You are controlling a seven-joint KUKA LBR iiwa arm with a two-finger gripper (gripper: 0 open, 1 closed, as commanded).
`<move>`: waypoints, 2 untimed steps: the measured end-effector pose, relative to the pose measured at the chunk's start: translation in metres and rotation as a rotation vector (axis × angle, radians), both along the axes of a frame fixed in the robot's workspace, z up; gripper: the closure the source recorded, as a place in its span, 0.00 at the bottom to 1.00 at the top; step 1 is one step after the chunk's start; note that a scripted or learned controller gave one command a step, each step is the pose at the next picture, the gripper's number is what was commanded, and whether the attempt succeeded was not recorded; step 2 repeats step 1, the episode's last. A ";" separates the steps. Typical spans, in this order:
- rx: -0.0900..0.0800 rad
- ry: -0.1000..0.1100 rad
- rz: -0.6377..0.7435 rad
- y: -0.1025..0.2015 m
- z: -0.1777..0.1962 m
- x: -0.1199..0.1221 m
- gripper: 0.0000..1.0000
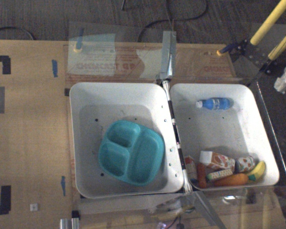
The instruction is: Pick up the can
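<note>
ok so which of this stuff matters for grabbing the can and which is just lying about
For the job: can, probably the spotted cylinder beside the banana; right bin holding it.
Lying about: blue bottle, teal tray, banana, carrot, carton.

- I cannot tell the pose of my arm or wrist at this moment.
- I cannot tell how my fingers stand either, whether parted or closed.
</note>
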State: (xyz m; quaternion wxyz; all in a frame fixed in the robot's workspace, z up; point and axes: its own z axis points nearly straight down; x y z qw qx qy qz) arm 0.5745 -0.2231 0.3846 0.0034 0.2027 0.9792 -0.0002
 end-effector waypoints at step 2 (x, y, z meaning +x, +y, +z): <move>-0.001 0.000 0.047 0.007 0.046 0.029 1.00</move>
